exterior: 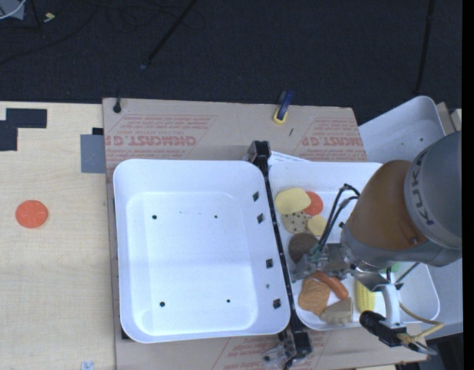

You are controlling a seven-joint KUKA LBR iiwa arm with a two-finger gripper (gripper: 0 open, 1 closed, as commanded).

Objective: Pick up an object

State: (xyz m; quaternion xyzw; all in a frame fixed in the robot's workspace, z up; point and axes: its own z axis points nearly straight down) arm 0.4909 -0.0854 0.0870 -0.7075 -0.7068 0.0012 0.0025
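I have the arm [391, 206] reaching in from the right and hanging low over the right bin [429, 299], its grey and orange wrist covering much of that bin. The jaws [323, 262] look to be down among the objects near the bin's left wall, but they are dark, small and partly under the wrist, so I cannot tell whether they are wide, narrow or closed on anything.

The things I could pick all lie in the right bin. Toward the far end sit a yellow piece [292, 200] and a red piece [314, 203] touching each other, with a speckled tan cookie-like piece [297, 222] just below them. A dull brown round piece [302, 245] lies beside the jaws. Nearer the front are an orange lump [315, 295], a longer orange piece like a carrot [334, 285] across it, a pale beige block [338, 311], and a yellow piece like a corn cob [364, 297] close under the wrist. The left bin [129, 245] has its white floor showing.

My judgement is that I am at the descent or closing step, with the grasp aimed at the brown piece or the orange ones just beside it. Next I would need the jaws to close squarely on one item, not wedge between two, then lift straight up clear of the bin wall. The crowding makes a slip or a double grab likely
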